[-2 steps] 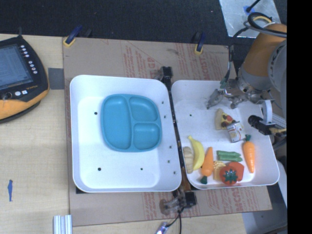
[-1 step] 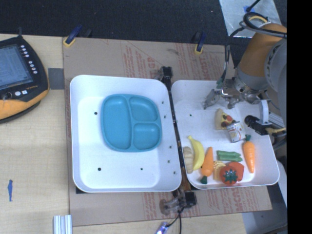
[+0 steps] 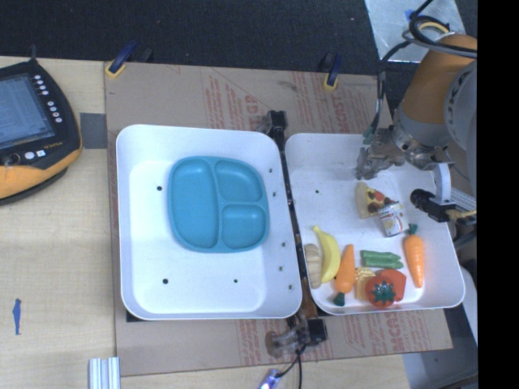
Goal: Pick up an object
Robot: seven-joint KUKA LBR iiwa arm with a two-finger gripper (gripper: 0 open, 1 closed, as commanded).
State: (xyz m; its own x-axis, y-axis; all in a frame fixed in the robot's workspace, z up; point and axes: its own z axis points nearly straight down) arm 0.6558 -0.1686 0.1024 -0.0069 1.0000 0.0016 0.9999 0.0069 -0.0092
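My gripper (image 3: 371,167) hangs over the back of the right bin (image 3: 324,156), just above and behind a pizza slice toy (image 3: 371,198). Nothing shows between its fingers. Next to the slice lies a small silver can (image 3: 392,219). Toward the front of that bin lie a banana (image 3: 327,254), two carrots (image 3: 346,269) (image 3: 415,255), a green pepper piece (image 3: 380,258), a red tomato-like toy (image 3: 386,288) and a beige piece (image 3: 312,259). The left bin (image 3: 146,290) holds a blue divided plate (image 3: 218,203).
A teach pendant (image 3: 32,128) with an orange rim rests on the bench at far left. Clamps (image 3: 120,59) (image 3: 328,67) pin the cardboard sheet under the bins. A black bracket (image 3: 277,124) sits between the bins at the back.
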